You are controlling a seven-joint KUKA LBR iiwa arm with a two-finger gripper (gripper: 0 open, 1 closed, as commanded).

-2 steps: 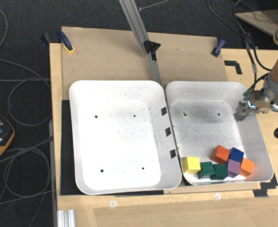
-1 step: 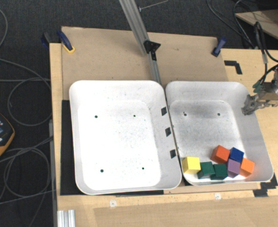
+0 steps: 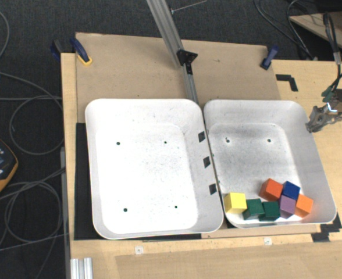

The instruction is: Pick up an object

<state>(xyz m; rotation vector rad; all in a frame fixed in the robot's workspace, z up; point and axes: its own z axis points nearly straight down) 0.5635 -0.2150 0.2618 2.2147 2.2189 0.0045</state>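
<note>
At three o'clock, beyond the right bin (image 3: 310,156), my gripper (image 3: 321,116) hangs with nothing seen in it; whether it is open I cannot tell. Blocks cluster at the bin's five o'clock corner, orange block (image 3: 271,188) topmost. Approach not begun: I judge I must travel over and descend.

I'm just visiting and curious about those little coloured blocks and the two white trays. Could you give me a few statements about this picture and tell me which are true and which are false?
1. All the blocks lie in the right tray. True.
2. The blocks are spread evenly across that tray. False: they huddle in its near corner.
3. The yellow block is at the left end of the cluster. True.
4. The gripper is lifting the purple block. False: it is at the tray's far right rim, away from the blocks.
5. A green block sits beside the yellow one. True.
</note>
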